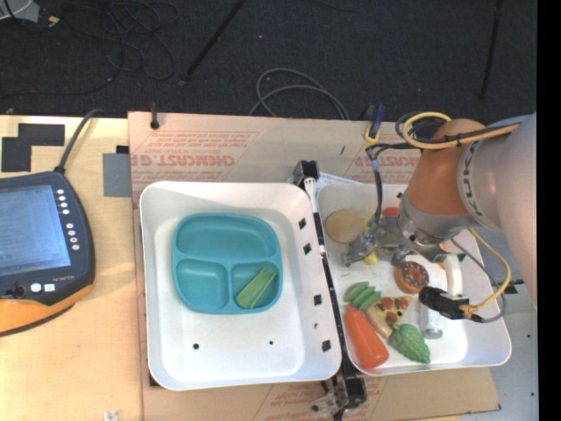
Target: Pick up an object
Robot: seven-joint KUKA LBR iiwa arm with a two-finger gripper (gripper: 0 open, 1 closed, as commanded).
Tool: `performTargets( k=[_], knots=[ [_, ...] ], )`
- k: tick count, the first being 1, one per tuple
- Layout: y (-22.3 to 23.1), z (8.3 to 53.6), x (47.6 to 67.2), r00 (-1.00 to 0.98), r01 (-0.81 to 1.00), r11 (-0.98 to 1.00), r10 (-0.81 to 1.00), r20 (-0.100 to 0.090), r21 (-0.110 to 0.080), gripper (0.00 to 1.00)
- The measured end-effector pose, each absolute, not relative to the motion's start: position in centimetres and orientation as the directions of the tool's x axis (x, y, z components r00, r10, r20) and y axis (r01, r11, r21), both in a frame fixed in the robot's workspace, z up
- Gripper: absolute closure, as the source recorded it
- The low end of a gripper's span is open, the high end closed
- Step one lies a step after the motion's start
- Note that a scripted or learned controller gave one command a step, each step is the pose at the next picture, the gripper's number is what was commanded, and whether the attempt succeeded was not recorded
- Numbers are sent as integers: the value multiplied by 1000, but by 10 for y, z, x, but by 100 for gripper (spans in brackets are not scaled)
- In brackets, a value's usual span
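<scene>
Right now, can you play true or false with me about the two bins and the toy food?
1. The teal divided plate sits in the left bin. True.
2. A green piece lies in one compartment of the plate. True.
3. The toy carrot is in the left bin. False: it lies in the right bin, near its front edge.
4. The end effector is over the left bin. False: it is down in the right bin, among the toy food.
5. The tablet lies left of both bins. True.
</scene>
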State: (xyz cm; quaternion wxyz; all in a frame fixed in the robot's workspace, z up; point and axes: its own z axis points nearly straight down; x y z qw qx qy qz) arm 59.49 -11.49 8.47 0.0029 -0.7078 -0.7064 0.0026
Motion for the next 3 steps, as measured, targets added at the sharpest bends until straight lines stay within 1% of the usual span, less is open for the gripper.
performTargets(
  k=[1, 2, 3],
  knots=[
    [-89, 84, 640, -5, 1000, 5, 1000, 1, -4, 0],
    [-107, 84, 617, 0, 1000, 0, 1000, 1, -7, 0],
    [-87, 84, 645, -4, 1000, 4, 1000, 1, -5, 0]
  ],
)
